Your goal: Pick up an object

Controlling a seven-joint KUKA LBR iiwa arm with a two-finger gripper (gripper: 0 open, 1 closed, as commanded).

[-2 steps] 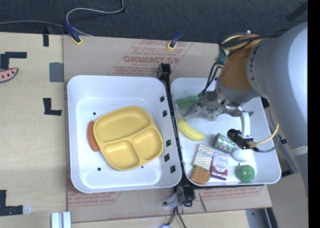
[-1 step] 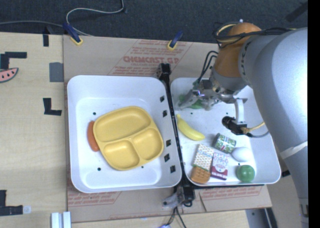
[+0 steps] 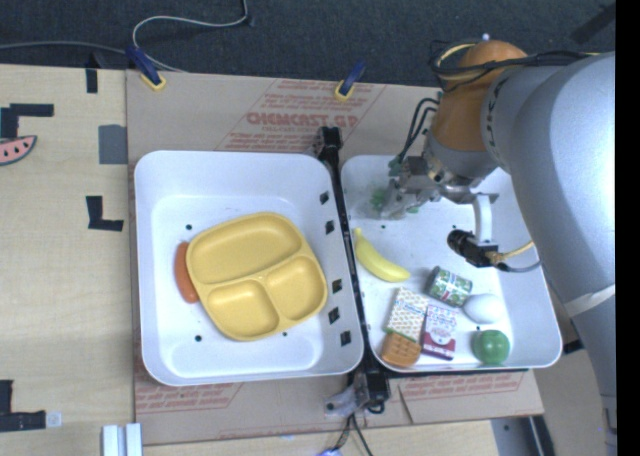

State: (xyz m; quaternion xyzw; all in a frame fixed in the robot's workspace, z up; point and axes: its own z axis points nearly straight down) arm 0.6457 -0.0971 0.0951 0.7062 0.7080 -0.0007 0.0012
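My gripper (image 3: 400, 202) reaches down into the back of the right bin (image 3: 520, 339), close to a small green thing (image 3: 380, 200) at its fingertips. Whether that thing sits between the fingers is hidden. Nearer the front lie a yellow banana (image 3: 378, 258), a small green can (image 3: 449, 286), a white egg (image 3: 482, 308), a green ball (image 3: 490, 346), two small cartons (image 3: 424, 322) and a waffle-like piece (image 3: 399, 350).
The left bin (image 3: 160, 184) holds a yellow divided plate (image 3: 257, 273) with an orange-red sausage (image 3: 185, 272) at its left side. A black divider clip strip (image 3: 340, 244) runs between the bins. Cables lie at the back of the bench.
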